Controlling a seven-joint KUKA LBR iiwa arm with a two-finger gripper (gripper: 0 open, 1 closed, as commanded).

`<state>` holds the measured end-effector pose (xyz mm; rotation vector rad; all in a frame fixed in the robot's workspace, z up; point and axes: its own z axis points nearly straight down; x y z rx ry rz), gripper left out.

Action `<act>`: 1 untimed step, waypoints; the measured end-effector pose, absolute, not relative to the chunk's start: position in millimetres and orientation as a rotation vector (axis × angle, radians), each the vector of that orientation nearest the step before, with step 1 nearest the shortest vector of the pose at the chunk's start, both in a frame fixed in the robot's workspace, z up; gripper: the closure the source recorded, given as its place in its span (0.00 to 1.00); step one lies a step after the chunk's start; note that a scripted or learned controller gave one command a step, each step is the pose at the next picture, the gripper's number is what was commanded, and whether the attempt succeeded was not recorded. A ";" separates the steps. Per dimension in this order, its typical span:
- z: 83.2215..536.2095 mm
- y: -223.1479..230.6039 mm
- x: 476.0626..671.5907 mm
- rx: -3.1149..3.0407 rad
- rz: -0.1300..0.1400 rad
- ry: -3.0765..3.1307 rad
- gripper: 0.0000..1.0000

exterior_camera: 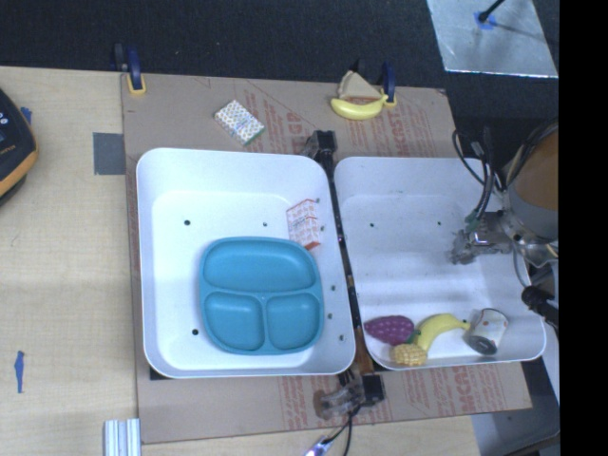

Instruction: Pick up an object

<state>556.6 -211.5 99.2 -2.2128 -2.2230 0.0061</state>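
Over the right bin (399, 183) we're seeing the hand (472, 245) hovering. Whether it's gripping anything, we're not able to tell. A banana (439, 330) is lying nearby.

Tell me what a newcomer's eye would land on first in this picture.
The big blue divided plate in the left bin stands out most, with a small red-and-white packet against that bin's right wall. In the right bin, a purple toy, a corn cob, a banana and a small cup cluster along the near edge, while the gripper hangs farther back, near the right side.
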 end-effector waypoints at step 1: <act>158.2 -173.0 477.8 -2.214 0.003 -2.225 1.00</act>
